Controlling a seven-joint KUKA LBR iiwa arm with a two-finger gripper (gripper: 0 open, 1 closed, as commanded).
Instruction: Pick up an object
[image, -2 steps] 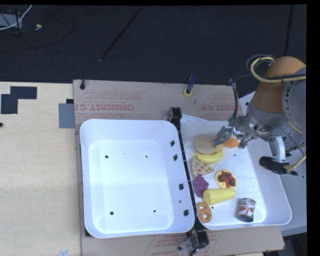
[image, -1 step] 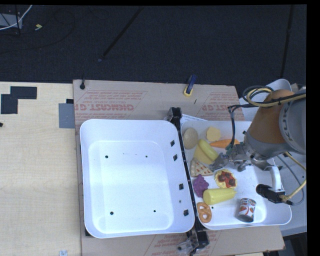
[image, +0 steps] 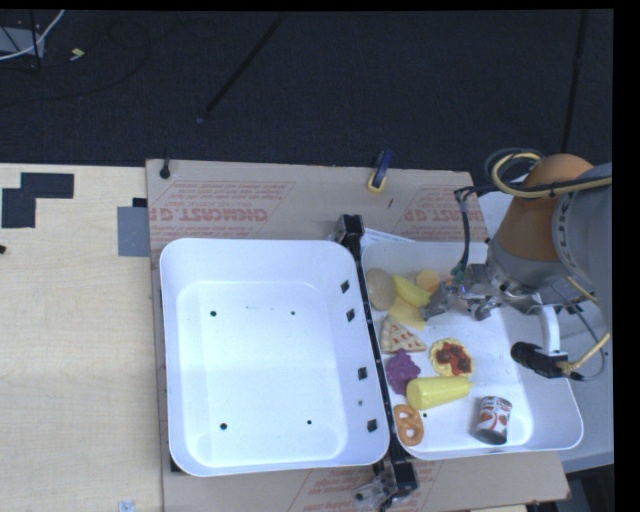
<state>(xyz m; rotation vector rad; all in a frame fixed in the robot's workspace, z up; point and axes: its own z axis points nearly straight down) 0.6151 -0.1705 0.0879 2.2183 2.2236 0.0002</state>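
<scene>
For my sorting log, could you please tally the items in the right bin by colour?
Yellow: 3 (banana, block, cylinder)
Tan or orange: 4 (potato, waffle, pretzel, small piece)
Purple: 1 (grapes)
Red: 2 (pizza, can)
Total: 10

The left bin (image: 260, 350) lies open for passage. In the right bin (image: 545, 425), toy food (image: 420, 340) crowds the left half; a can (image: 492, 419) stands apart.

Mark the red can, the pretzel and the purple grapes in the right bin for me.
red can (image: 492, 419): camera view, middle of its side.
pretzel (image: 408, 424): camera view, on its looped body.
purple grapes (image: 401, 370): camera view, centre of the bunch.
</scene>
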